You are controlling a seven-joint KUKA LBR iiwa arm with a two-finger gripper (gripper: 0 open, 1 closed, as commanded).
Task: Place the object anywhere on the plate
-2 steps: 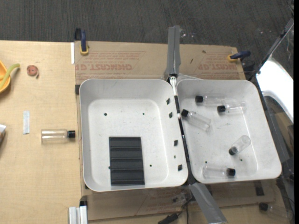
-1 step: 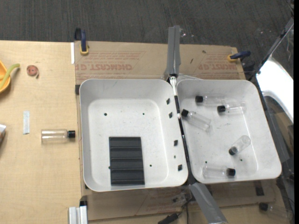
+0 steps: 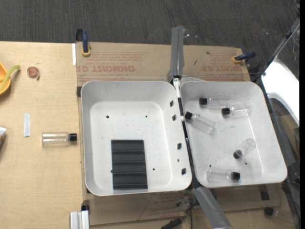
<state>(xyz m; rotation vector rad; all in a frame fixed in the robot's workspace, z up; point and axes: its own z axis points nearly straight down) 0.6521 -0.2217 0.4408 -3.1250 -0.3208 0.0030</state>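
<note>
Claw state untellable; five clear vials (image 3: pixel 199 121) in right bin (image 3: pixel 273 144), black plate (image 3: pixel 128 164) in left bin (image 3: pixel 125 112).

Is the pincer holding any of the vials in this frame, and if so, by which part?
Nothing is seen held. Five clear vials with black caps, such as one, lie loose in the right bin, and the black ridged plate in the left bin carries nothing.

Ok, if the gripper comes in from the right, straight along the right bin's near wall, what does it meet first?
Probably the capped vial lying there, cap end first, if it travels low enough.
</note>
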